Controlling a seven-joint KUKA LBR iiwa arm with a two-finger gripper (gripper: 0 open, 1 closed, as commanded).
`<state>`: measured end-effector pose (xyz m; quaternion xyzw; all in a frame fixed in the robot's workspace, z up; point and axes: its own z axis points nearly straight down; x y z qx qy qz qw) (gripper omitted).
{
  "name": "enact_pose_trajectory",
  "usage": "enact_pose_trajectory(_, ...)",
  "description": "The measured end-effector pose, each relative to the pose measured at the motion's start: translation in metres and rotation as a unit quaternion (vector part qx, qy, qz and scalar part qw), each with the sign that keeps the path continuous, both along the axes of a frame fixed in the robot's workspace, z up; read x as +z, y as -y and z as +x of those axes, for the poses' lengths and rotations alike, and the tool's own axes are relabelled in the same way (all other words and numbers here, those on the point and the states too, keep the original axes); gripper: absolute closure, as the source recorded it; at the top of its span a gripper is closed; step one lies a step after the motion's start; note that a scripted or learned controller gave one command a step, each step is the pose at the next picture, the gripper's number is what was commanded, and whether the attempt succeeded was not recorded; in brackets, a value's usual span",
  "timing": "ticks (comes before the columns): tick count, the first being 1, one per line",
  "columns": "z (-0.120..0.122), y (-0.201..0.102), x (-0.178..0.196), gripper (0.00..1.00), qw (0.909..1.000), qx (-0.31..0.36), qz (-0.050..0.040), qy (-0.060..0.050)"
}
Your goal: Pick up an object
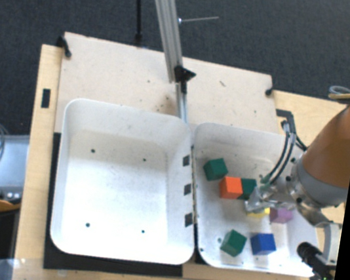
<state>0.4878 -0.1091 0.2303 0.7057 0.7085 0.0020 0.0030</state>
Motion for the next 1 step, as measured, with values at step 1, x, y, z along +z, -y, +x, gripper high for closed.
enact_pose_trajectory(1,0.0020,0.0010,0.0537,1.00,1.0000,0.000,-0.0002,0.000)
